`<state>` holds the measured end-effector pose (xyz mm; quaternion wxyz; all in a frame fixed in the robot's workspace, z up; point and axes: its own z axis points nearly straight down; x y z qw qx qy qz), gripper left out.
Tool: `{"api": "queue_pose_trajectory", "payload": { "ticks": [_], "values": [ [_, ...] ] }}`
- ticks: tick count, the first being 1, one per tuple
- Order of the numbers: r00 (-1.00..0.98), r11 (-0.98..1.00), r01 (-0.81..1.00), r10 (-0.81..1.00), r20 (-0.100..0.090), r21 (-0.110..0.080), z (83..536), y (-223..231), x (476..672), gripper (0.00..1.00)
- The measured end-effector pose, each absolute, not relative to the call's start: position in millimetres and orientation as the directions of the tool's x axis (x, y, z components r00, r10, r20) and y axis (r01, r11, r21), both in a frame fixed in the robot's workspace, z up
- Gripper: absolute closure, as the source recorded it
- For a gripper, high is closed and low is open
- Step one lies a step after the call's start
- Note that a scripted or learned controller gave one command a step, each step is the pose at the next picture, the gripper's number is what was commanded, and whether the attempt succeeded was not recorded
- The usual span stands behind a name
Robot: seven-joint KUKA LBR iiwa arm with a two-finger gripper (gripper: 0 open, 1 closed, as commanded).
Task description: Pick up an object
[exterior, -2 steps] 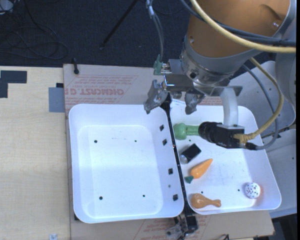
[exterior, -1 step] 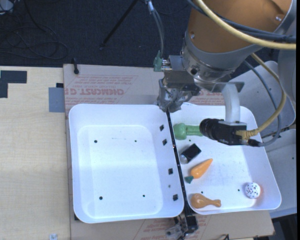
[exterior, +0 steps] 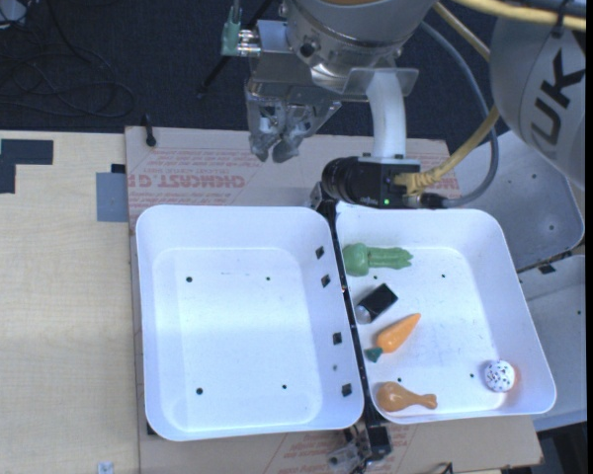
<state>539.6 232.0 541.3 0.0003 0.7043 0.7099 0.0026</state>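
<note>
The gripper (exterior: 280, 138) hangs in the upper middle of the frame, above the far edge of the bench and clear of both bins — its fingers appear drawn close together, with nothing between them. Below it lies a sheet of cardboard (exterior: 203, 174) with mirrored red print.

The left bin (exterior: 235, 227) fills the lower left-centre of the frame. The right bin (exterior: 474, 227) sits just beside it, their rims touching along the middle, and it holds all the loose things. A green toy (exterior: 376, 259) lies near its upper left corner. Just below that is a small black block (exterior: 379, 299), and below that again an orange carrot-shaped toy (exterior: 396, 333) tilted on a slant. An orange-tan pear-shaped toy (exterior: 404, 396) lies at the bin's lower left, close to the front wall. A white ball with dark spots (exterior: 498, 375) rests near the lower right corner — well apart from the others.
</note>
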Motion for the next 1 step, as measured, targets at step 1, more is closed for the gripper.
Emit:
{"api": "queue_pose_trajectory", "payload": {
  "ticks": [1],
  "values": [
    [-0.005,0.005,1.0,1.0,-0.002,-0.003,536.9,245.1,562.3,1.0]
  ]
}}
